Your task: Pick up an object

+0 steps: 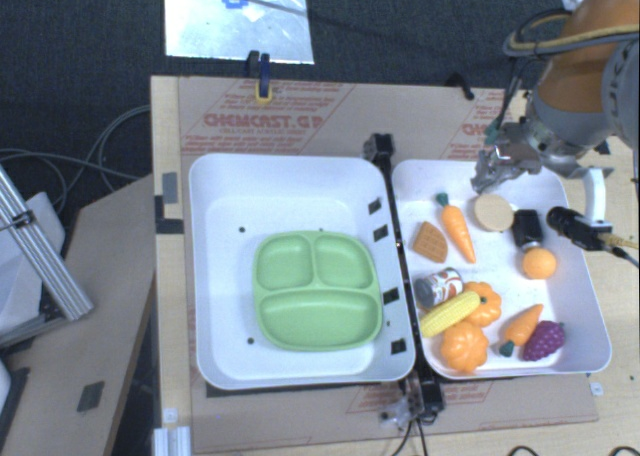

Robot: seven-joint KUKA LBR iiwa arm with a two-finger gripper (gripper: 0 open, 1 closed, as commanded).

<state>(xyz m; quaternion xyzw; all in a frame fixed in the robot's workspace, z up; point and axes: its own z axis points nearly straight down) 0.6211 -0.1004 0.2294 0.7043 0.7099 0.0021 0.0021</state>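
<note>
Over the right white bin's (pixel 590 334) one-o'clock corner, the gripper (pixel 492 172) hovers, finger state unreadable, approaching; next it must descend onto the round beige disc (pixel 493 212) just beneath.

"CHEMCAST GP" on cardboard sheet (pixel 262 120)

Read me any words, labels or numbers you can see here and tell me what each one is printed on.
"CHEMCAST GP", red print on the brown sheet under the bins, behind the left bin.
The same red print recurs near the right bin, partly covered, unreadable.
Can label: too small to read.
</note>
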